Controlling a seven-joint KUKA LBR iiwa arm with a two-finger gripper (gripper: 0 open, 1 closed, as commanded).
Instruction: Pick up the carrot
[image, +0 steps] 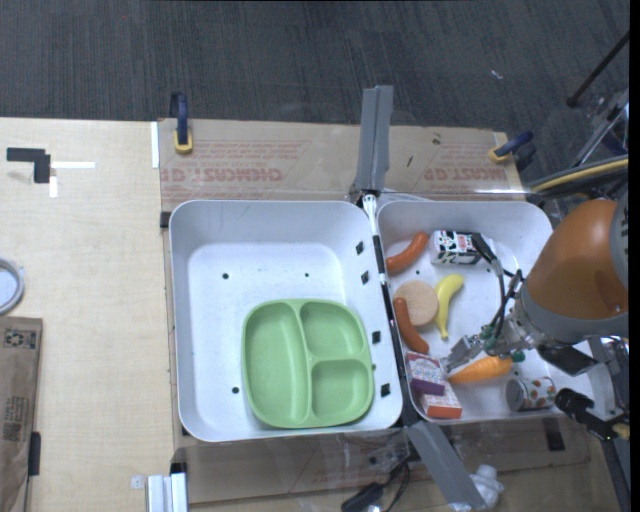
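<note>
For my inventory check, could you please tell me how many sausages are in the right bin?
2. One sausage lies near the bin's top left corner; the other lies along the left wall, below it. More may be hidden under the arm.

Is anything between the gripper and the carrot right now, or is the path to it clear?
Nothing visible stands between them. The gripper is already down at the carrot in the right bin, at its left end. The closest neighbours, a small can to the right and a box to the left, lie beside the carrot, not over it.

Orange carrot (482, 369) lies tilted in the right bin's (520, 214) near corner.
</note>
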